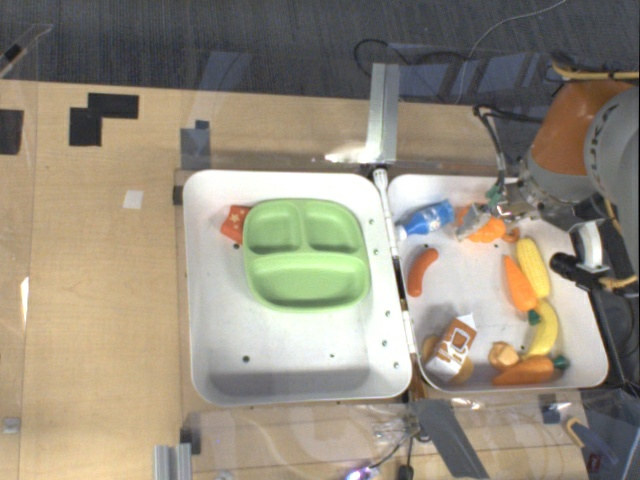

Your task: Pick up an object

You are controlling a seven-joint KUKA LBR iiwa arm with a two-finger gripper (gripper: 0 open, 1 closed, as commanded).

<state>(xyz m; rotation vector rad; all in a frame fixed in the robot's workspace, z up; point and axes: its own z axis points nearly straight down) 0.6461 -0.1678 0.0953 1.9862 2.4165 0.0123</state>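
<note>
Two white bins sit side by side on the desk (90, 298); the left bin (215, 368) carries a green tray (303, 253) with three compartments, and a red scrap (234, 224) peeks from under the tray's left edge. The right bin (470, 288) holds the toys; the tool (503, 200) hangs at that bin's top right corner, just above a small orange piece (488, 231) (whether it touches the piece I cannot tell, and its opening I cannot tell either). A blue packet (428, 217) lies left of the orange piece, its long axis running slightly up to the right; a red sausage (421, 270) below it tilts the same way, its upper end pointing toward the packet. A corn cob (531, 265) and a carrot (518, 284) lie side by side, both slanting down to the right; a banana (545, 329) curves below them; a second carrot (522, 371) lies nearly level along the bin's lower edge; a brown box (452, 348) sits at the lower left.
</note>
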